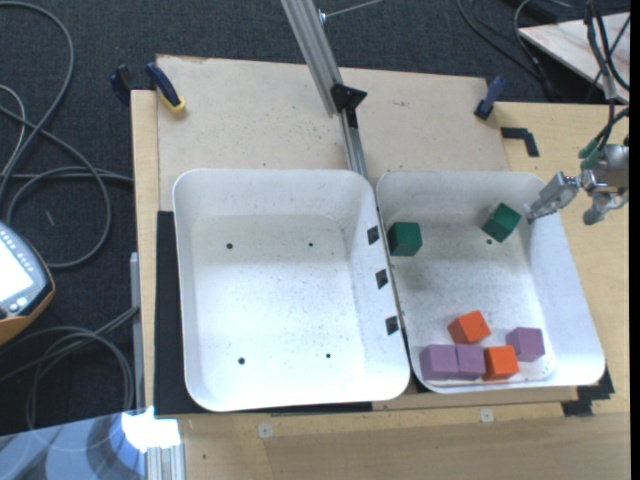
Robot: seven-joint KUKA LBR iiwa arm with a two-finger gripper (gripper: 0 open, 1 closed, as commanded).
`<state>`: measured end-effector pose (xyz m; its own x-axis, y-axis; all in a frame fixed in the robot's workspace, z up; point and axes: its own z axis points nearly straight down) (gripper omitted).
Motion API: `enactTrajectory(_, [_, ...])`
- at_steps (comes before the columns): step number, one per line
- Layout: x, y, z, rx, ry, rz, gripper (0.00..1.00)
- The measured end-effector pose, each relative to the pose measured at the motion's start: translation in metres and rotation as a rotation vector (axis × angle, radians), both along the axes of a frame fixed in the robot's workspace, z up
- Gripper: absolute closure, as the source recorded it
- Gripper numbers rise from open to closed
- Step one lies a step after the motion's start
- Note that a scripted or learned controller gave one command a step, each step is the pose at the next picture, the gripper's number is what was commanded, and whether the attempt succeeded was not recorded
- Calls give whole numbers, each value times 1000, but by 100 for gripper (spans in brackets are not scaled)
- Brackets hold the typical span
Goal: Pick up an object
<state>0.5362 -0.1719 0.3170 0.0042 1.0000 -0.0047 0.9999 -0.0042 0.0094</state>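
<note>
The right bin (560,268) holds several blocks. One green cube (404,238) sits by its left wall and a second green cube (502,221) lies tilted near the far right corner. Toward the front are an orange cube (469,327), another orange cube (501,362), a long purple block (452,361) and a small purple cube (526,343). My gripper (572,206) hovers over the bin's right rim, open, with nothing between its fingers. Its left finger (547,199) points at the tilted green cube, just right of it.
The left bin (200,268) lies beside the right one, with black clips (381,279) along the shared wall. A metal pole (320,58) slants up from the back of the bench. Blue clamps (166,86) grip the board's far corners.
</note>
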Motion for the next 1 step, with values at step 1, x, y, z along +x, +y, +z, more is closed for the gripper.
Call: enactTrajectory(1, [7, 52, -67, 9, 16, 10, 0])
